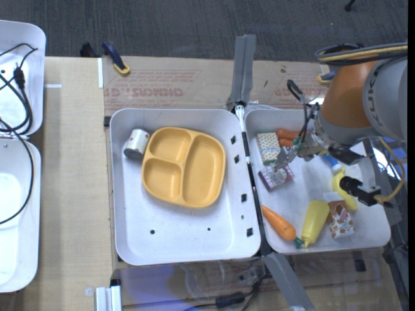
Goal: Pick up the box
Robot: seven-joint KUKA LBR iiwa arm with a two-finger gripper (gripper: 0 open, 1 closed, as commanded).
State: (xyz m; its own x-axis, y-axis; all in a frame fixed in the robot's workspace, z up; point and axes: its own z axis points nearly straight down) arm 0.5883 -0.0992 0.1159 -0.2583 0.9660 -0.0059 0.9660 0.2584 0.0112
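Camera view: looks down at a slant on a bench point(65, 173) bearing two shallow white bins side by side.
Arm: grey with an orange band, reaching in from the right over the right bin point(369, 235).
Jaws point(283, 164): low in the right bin's near-left part, right at the purple-edged box; whether they are wide, narrow or closed on anything cannot be told at this size.
Box point(275, 177): small, flat, purple-edged, lying on the right bin's floor just under the fingertips, tilted.
Second box point(267, 146): green and white packet, just behind the first, near the bin's left wall.
Carrot point(279, 221): orange, lying near the right bin's front-left corner.
Yellow bottle point(314, 222): lying beside the carrot, green cap toward the front.
Small carton point(340, 218): brown and white, right of the bottle.
Left bin point(130, 238): holds a yellow divided plate point(184, 166) and a small tin can point(136, 143) touching the plate's far-left edge.
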